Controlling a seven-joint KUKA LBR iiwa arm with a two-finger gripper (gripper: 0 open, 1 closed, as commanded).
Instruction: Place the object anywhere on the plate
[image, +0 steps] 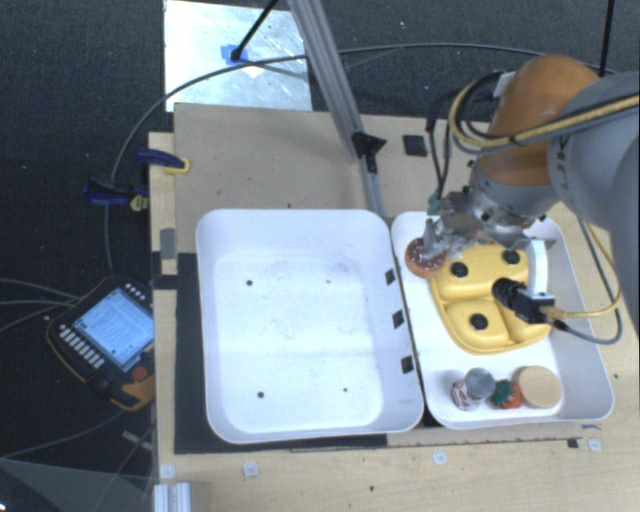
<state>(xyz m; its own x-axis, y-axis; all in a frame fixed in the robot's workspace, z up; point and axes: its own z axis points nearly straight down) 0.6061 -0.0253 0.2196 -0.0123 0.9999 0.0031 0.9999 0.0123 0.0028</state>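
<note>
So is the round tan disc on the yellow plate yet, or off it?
Off it. The tan disc lies on the right bin's floor near its front edge, apart from the yellow plate, beside a few small objects.

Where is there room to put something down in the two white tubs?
The left bin shows bare floor from wall to wall. The right bin is crowded: the yellow plate fills its middle under the end effector, and small objects line its near edge. Only thin strips beside the plate stay bare.
</note>
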